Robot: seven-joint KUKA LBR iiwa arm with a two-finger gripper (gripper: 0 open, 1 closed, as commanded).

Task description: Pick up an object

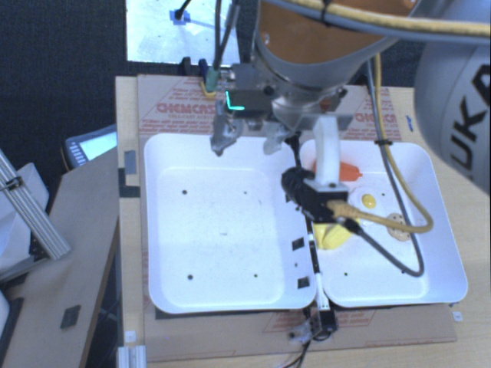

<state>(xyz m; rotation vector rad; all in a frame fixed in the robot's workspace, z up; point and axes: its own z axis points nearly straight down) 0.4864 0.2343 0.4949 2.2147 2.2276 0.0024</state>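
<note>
The right bin [437, 205] holds an orange object [349, 172], a small yellow piece [369, 201], a tan ring [397, 222] and a yellow object [335, 238] at 7 o'clock, partly hidden by the arm. The end effector [247, 138] hangs over the left bin [222, 228] at 12 o'clock, fingers apart, gripping nothing

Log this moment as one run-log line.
gripper: above left bin far edge, open, nothing between fingers | right bin: orange object, yellow object | pick: not yet done
</note>
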